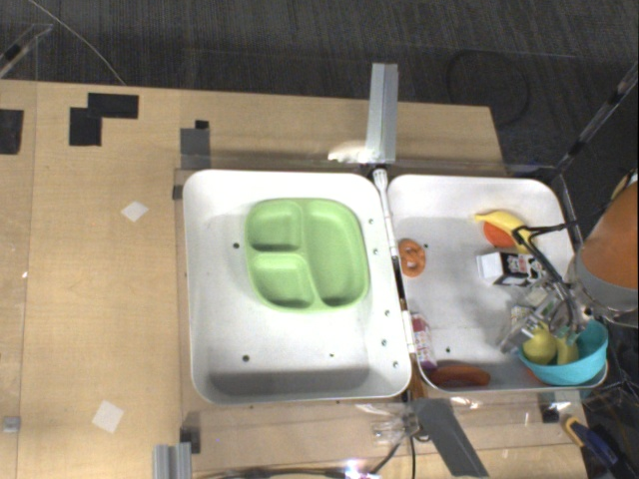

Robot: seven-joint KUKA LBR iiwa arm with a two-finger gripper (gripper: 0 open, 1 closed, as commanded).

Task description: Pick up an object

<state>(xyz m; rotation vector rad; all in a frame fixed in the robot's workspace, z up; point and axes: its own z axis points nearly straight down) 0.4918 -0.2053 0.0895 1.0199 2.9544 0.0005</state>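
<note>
One camera here, fixed high above the bench (90, 297), looking down at a slant. The view takes in both white bins side by side: the left bin (215, 287) sits near the middle of the picture, the right bin (454, 297) runs toward the right edge. The bench's far edge crosses the upper part of the picture, with dark floor (250, 18) beyond it, so the lens faces away from the near edge. It stands well back: both bins fit whole, with bare bench to the left. The arm (611, 252) enters at the right edge, cut off by the border.
</note>
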